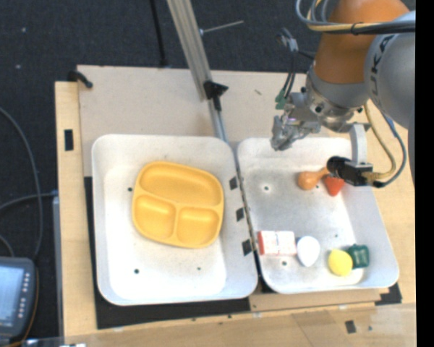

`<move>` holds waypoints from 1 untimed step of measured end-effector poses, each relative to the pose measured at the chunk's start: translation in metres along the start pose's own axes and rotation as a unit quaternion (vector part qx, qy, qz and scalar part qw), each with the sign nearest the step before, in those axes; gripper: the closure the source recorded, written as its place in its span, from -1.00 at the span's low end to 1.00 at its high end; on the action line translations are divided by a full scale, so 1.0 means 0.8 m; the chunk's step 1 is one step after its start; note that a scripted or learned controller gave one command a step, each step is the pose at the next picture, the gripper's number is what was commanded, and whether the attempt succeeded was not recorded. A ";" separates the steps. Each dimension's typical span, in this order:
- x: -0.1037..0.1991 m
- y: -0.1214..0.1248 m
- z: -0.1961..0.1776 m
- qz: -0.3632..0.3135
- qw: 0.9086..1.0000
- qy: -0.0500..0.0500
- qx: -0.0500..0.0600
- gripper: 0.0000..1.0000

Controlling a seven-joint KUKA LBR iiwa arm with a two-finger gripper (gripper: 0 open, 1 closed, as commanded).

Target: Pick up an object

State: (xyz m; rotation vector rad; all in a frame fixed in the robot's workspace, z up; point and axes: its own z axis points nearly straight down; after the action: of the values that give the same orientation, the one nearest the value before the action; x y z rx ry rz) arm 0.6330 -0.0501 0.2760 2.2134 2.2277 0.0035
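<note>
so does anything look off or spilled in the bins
Nothing stands out. The yellow tray lies flat in the left bin. The small items sit apart in the right bin, none spilled over its rim. The claw hangs at that bin's far edge.

Reaches in from the right, grey arm (390, 56) bent downward, orange band above the wrist. Gripper (281, 140) points down and leftward, hanging over the far left corner of the right bin (362, 215), with nothing seen between its tips.
</note>
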 end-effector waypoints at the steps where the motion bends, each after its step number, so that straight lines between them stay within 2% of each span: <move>1: 0.075 0.004 0.013 0.000 1.000 0.000 0.002 1.00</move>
State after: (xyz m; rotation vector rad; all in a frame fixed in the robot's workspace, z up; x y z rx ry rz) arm 0.6359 0.0098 0.2655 2.2143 2.2305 0.0004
